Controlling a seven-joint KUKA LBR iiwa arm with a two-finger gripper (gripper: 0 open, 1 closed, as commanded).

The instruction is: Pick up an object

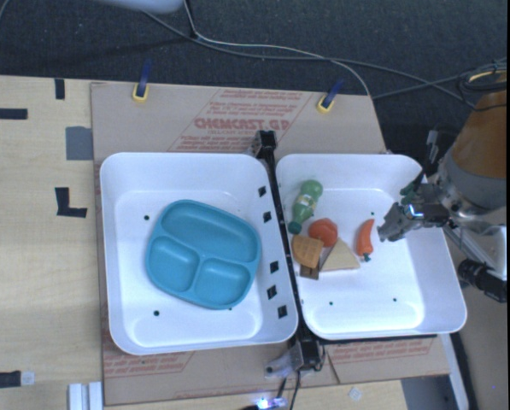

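Overhead view: in the right bin (425, 310), small toy foods lay clustered near the divider. The claw (393, 225) hovered just beside an orange, carrot-like piece (366, 237); its opening could not be judged. The piece looked light, stiff and slippery, best pinched across its narrow middle

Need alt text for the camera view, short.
The claw hangs over the right bin, beside a small pile of toy food near the divider. A blue plate lies in the left bin.
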